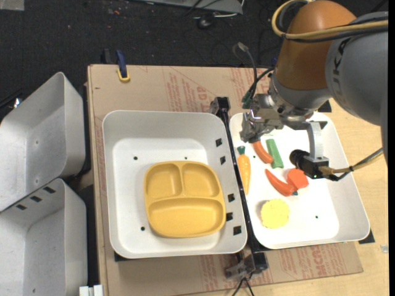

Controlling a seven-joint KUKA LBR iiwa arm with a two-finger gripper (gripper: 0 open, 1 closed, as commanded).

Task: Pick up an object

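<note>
Fingers' spread on the gripper [252,130] cannot be told (too dark). It hangs over the right bin's [345,221] left rim, near the carrot [245,169].

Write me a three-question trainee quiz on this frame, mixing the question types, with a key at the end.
1. True or false: the yellow divided plate lies in the right bin.
2. Multiple choice: which item lies nearest the divider between the bins? A) the round yellow piece B) the orange carrot C) the green stick
3. Short answer: over which end of the right bin does the gripper hang, far or near as the camera sees it?

Key
1. False: the plate is in the left bin.
2. B
3. The far end, close to the divider, above the carrot and the red pieces.
</note>
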